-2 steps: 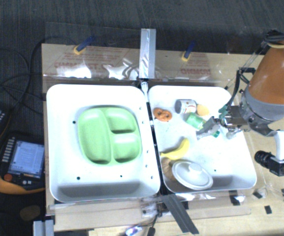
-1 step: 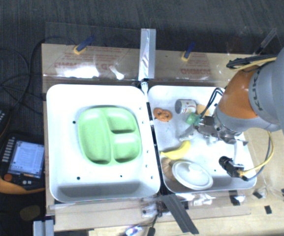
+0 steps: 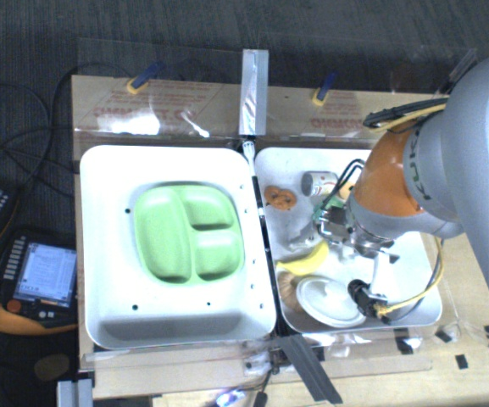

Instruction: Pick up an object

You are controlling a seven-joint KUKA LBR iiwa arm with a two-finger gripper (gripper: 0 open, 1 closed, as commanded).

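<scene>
Two shallow white bins are counted on the bench: a left bin [image 3: 100, 227] and a right bin [image 3: 426, 308]. In the left bin, one green divided tray [image 3: 186, 232] is seen. In the right bin, one brown cookie-like piece [image 3: 280, 197], one small metal can [image 3: 317, 182], one yellow banana-like object [image 3: 308, 257] and one white bowl [image 3: 327, 300] are counted.

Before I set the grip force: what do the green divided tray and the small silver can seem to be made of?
The green divided tray in the left bin looks like moulded plastic: uniform matte colour, soft rounded compartment edges. The small silver can lying in the right bin looks like thin metal, judging by its bright reflective side, though it is too small to be sure.
</scene>
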